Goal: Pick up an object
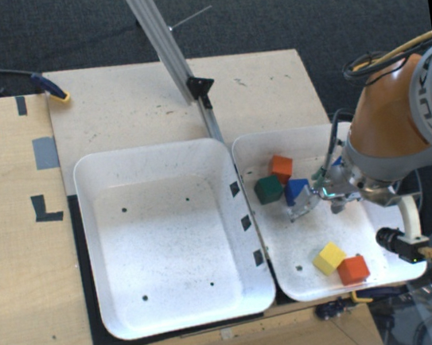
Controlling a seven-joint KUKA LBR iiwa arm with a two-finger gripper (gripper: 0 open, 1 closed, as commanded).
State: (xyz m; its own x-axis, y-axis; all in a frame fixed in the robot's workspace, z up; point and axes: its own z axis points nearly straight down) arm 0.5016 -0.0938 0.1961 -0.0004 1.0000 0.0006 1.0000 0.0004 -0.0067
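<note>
The right bin point(369, 281) holds several small blocks. An orange cube point(281, 167), a dark green block point(268, 190) and a blue cube point(297, 190) cluster near its upper left. A yellow cube point(329, 257) and a red-orange cube point(353, 269) lie near its front edge. My gripper point(304, 206) hangs low over the bin, just below and touching or nearly touching the blue cube. The arm's wrist point(346, 184) reaches in from the right, and its orange band point(388, 114) covers the bin's right side.
The left bin point(166, 239) lies beside the right one, with a shared rim point(249, 219) between them. A slanted metal rod point(169, 46) runs from the top of the view down to the bins' back edge. Cables and a black fitting point(400, 245) sit at the right bin's right side.
</note>
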